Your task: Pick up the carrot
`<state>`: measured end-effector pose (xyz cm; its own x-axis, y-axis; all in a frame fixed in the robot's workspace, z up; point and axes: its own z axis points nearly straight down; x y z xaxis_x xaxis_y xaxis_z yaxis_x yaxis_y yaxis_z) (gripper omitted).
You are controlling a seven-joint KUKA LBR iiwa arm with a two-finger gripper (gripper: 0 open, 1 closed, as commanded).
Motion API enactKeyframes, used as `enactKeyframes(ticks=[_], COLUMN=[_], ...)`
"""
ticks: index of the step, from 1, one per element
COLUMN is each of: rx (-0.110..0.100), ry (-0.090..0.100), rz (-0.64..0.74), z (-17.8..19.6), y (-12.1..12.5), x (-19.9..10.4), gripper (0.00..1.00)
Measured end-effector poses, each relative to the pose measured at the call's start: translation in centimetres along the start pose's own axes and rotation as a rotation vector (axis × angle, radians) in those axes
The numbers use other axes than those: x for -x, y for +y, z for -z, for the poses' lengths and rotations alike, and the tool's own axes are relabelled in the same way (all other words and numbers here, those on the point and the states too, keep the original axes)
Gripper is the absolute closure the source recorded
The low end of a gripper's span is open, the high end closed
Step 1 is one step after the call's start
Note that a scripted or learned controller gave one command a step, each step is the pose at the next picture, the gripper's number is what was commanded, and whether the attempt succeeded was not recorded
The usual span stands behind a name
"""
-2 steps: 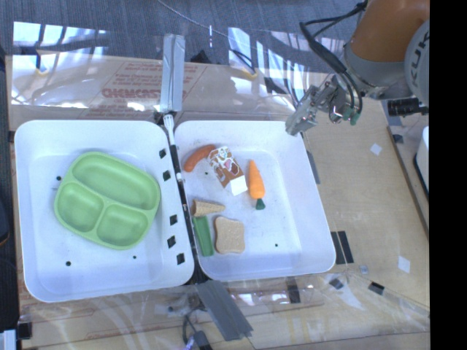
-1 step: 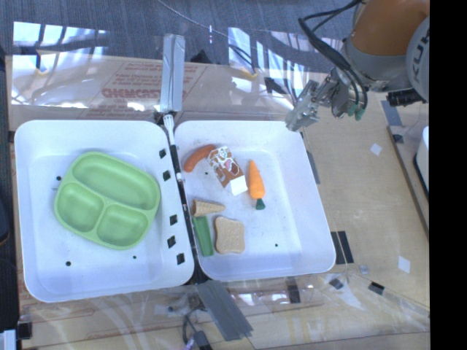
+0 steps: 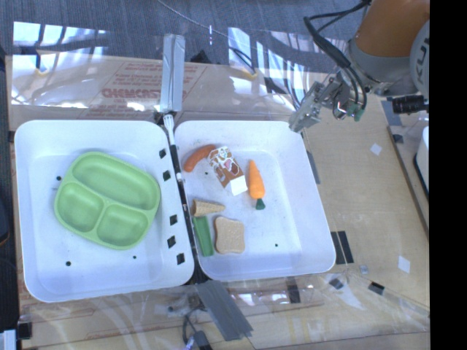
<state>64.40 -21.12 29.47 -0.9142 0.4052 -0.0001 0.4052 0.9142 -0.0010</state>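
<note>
Bread and a green stick lie nearest us in the right bin, with a wedge just behind them, while the left bin holds a green divided plate. Further back we find the carrot near the middle of the right bin, its long axis running near-to-far with the green stem toward us, a small packet and a sausage to its left. Beyond the bin's far right corner our gripper hangs above the rim; we cannot tell its state, and we judge it must travel toward us and leftward, then descend across the carrot's narrow width.
</note>
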Motion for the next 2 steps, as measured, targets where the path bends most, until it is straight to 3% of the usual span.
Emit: enactKeyframes(ticks=[2], rx=[0.000], ry=[0.000], rz=[-0.046], z=[-1.78], y=[-0.06], x=[-0.52], gripper=[1.00])
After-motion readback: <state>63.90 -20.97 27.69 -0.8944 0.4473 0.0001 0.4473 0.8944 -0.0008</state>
